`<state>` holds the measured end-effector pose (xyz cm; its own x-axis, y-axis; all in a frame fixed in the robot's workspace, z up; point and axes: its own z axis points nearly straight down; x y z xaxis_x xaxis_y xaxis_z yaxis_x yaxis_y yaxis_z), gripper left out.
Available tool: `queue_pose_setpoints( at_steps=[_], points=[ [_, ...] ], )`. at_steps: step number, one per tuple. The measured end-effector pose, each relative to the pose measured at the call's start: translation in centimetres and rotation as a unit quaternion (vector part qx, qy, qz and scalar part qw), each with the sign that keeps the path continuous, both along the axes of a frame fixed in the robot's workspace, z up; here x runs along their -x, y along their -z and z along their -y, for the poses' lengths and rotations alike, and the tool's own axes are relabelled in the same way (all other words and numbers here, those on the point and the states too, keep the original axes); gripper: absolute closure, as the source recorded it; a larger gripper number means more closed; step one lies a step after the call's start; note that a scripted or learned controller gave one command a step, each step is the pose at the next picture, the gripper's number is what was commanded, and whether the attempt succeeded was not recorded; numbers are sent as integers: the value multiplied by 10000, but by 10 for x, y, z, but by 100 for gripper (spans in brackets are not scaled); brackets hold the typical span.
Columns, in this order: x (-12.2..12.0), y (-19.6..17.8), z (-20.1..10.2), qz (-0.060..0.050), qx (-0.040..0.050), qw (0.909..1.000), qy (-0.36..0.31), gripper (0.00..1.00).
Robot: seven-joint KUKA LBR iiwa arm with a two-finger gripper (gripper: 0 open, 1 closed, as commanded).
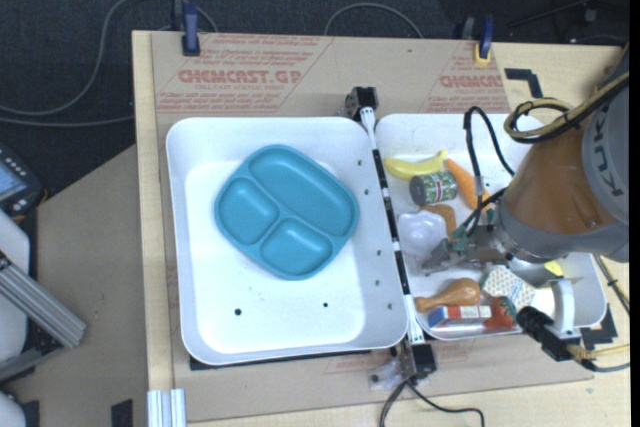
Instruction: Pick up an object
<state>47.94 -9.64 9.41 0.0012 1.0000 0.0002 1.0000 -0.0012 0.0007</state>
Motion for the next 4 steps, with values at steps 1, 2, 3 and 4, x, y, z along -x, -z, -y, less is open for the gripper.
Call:
queue_pose_setpoints(
  at_steps=[1, 2, 3, 4],
  points=[
    [-77, -76, 40, 69, 33, 10000, -13, 0],
    [-118, 14, 12, -3, -2, 10000, -26, 0],
    [-93, 10, -3, -24, -9, 10000, -5, 0],
    [-96, -2, -2, 16, 5, 10000, -6, 100]
  ],
)
